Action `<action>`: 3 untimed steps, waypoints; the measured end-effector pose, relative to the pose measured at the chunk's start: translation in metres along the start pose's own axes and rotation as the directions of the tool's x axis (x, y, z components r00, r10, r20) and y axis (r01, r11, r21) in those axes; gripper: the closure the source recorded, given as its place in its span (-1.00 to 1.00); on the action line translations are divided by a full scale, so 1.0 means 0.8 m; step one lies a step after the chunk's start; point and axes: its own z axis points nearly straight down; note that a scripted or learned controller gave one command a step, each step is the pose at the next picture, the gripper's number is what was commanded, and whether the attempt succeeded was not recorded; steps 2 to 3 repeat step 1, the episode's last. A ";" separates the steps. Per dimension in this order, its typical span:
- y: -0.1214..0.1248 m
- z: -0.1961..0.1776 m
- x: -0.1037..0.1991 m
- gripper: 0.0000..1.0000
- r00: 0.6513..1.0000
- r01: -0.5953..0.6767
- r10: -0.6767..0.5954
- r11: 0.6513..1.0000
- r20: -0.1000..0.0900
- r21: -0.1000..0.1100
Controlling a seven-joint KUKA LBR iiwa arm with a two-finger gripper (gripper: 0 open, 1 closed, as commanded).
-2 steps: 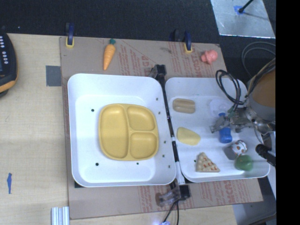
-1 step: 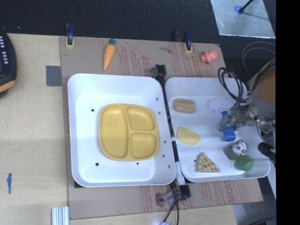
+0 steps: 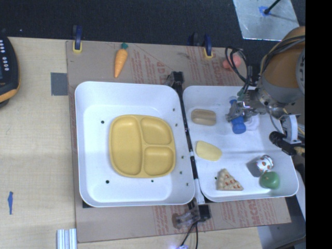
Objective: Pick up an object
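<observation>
While reaching in from the right, hung the gripper point(image 3: 241, 109) low over the right bin point(image 3: 220, 92) near its far edge, right on a blue object point(image 3: 238, 126). Couldn't tell the grip. Counted one brown block point(image 3: 203, 117), one yellow piece point(image 3: 208, 151), one pizza slice point(image 3: 228, 181), one green ball point(image 3: 270, 180).

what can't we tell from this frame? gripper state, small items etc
- Gripper: the wrist sits over it in the camera view, so whether it grips the blue object under it is unreadable.
- Blue object: partly covered by the gripper, shape unclear.
- Arm: cut off by the right edge.
- Small white item by the green ball: too small to identify.
- Pink thing behind the right bin: blurred, partly behind cables.
</observation>
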 end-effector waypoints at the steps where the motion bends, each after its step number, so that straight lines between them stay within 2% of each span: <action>1: -0.094 -0.054 0.107 1.00 1.000 0.000 0.000 1.000 -0.003 0.013; 3: -0.094 -0.054 0.107 1.00 1.000 0.000 0.000 1.000 -0.003 0.013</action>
